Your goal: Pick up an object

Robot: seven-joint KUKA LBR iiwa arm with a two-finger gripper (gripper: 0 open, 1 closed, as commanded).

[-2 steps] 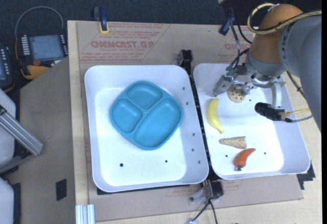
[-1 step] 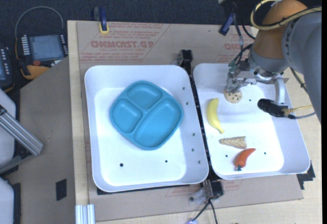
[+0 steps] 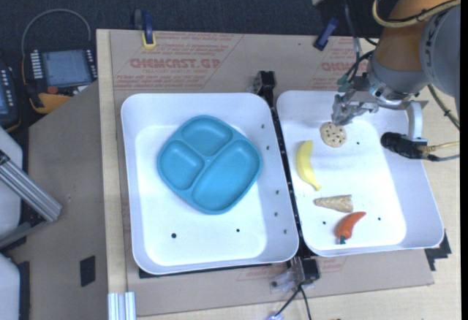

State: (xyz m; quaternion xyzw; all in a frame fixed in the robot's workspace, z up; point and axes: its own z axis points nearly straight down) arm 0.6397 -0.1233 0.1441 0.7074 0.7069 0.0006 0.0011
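The gripper (image 3: 342,111) hangs over the right bin (image 3: 417,202), its tip just above the cookie (image 3: 333,135); the jaw state cannot be told; a banana (image 3: 307,164), bread wedge (image 3: 334,202) and chili (image 3: 349,225) lie nearer the front; a blue divided plate (image 3: 210,163) sits in the left bin (image 3: 146,216).

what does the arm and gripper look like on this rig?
The arm has a grey shell with a rounded orange band above the wrist. A yellow cable loops over the orange part, and thin dark cables run along it. The gripper is small, bare grey metal. A black cylindrical part sticks out just below the wrist.
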